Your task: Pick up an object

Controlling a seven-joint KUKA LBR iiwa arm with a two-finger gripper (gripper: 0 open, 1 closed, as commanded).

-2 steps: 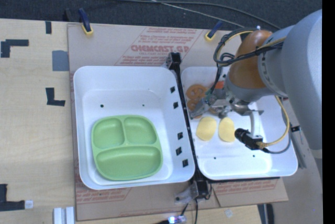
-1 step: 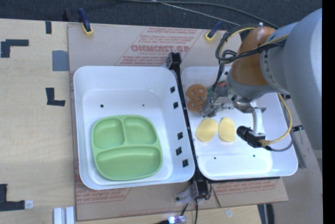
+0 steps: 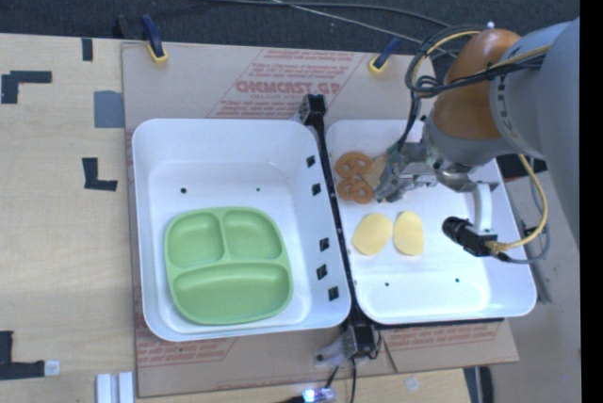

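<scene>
Sectioned green plastic plate (image 3: 227,265) lies in the left white bin (image 3: 151,147); two yellow chip-like pieces (image 3: 389,233) (right bin (image 3: 443,298)) lie below the gripper (image 3: 394,183), beside brown pretzel-shaped pieces (image 3: 355,176); jaw state cannot be told.

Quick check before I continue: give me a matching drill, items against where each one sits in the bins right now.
Items:
1. green divided plate
2. brown pretzel-shaped pieces
3. two yellow pieces
4. tool

Places:
A. middle of the right bin, side by side
B. left bin, toward its near edge
C. right bin, just right of the brown pieces
D. right bin, by the divider, far half

Pairs: 1-B, 2-D, 3-A, 4-C
</scene>
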